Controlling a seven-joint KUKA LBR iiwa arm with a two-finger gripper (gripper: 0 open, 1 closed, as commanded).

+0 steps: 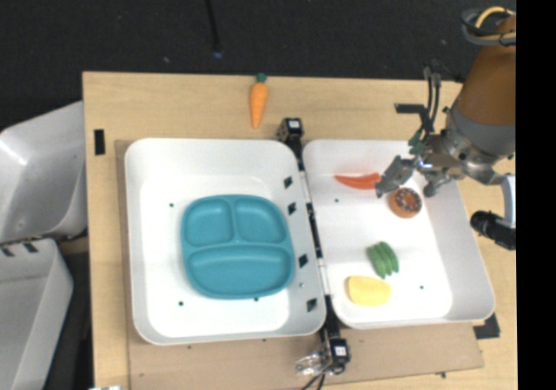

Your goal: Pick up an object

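Gripper of mine hangs spread open and holding nothing near right bin's far edge, just above the brown round piece; pick not yet made.

No legible text, label, brand, number or sign can be read on the bench, the bins or the objects.

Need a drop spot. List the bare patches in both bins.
Left bin: a bare band around the blue tray. Right bin: bare centre between the red pepper and the green piece. Crowded at the gripper over the brown piece.
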